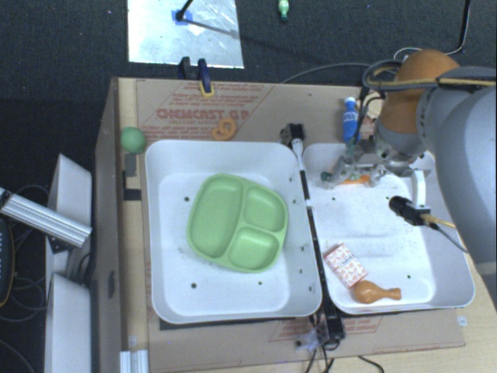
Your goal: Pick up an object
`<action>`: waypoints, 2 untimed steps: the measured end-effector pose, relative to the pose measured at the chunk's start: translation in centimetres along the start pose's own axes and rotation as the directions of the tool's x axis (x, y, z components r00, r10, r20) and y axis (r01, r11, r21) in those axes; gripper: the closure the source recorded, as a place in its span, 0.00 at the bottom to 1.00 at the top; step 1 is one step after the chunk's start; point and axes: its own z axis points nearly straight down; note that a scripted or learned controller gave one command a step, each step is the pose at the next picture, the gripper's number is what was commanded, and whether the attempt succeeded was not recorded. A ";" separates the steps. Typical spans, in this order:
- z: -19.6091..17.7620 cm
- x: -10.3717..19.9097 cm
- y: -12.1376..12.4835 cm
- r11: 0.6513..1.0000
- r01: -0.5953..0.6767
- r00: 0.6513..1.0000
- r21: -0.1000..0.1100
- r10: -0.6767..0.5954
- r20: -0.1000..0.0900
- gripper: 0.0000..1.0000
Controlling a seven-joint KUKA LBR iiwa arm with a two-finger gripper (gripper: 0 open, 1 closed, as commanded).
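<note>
Orange drumstick toy (377, 291), lower right of frame: light, rigid, slippery; best pinched across its narrow shank. Gripper (353, 171) at upper right; fingers' state cannot be told.

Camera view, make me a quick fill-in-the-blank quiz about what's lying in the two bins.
1. The green divided plate lies in the ____ bin.
2. The plate has ____ compartments.
3. The red-and-white packet lies in the ____ bin, near the orange drumstick-shaped toy.
4. The pincer is over the right bin's ____ edge.

Missing words: left; three; right; far
</note>
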 end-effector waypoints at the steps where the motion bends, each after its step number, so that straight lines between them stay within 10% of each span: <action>1: -0.9 0.0 -0.1 1.000 0.004 1.000 0.006 -0.004 0.000 1.00; 2: -15.5 2.5 0.2 0.999 0.003 1.000 -0.034 -0.003 0.005 1.00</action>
